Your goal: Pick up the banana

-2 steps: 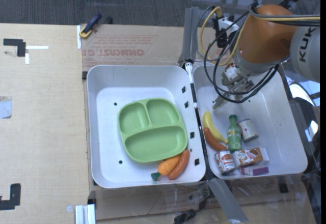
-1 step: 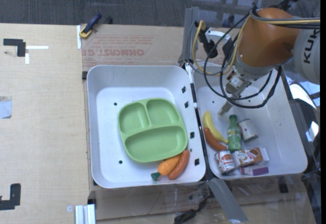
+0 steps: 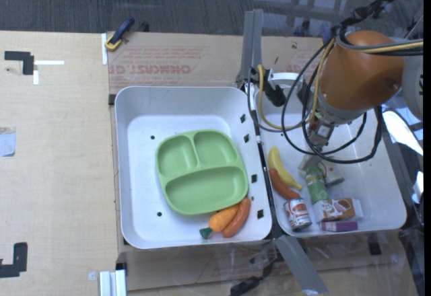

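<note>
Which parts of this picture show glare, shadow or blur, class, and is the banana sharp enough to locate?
Camera view: the banana is small but fairly sharp, its yellow clear against the right bin; glare whitens the strip at the far right by the arm; the green tray casts only a soft shadow in the evenly lit left bin; the gripper is dim and tangled in cables.

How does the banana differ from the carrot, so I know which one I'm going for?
The banana is yellow; the carrot is orange with a green tip. The banana lies in the right bin, against an orange-red sausage-like piece; the carrot lies in the left bin, just below the green plate. The banana looks slimmer, the carrot stubbier. Both lie flat, untouched.
</note>
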`<state>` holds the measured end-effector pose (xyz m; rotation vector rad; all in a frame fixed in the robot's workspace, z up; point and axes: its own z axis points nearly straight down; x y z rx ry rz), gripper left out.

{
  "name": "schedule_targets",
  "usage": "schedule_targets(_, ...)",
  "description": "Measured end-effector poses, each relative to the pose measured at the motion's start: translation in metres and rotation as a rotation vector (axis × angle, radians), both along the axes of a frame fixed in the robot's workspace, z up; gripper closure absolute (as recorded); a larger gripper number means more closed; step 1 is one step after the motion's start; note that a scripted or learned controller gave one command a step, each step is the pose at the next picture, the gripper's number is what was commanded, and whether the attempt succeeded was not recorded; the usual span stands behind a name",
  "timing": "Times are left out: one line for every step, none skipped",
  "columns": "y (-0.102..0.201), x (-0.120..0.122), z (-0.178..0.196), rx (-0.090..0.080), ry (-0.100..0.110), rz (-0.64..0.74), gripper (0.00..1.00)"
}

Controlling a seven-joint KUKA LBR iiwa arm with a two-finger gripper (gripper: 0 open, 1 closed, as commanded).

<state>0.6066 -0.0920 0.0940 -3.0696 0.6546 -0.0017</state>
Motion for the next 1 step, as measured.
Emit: schedule_targets(-0.0443,0.0528,-0.0014,0.003,0.001,-0.291,0.00)
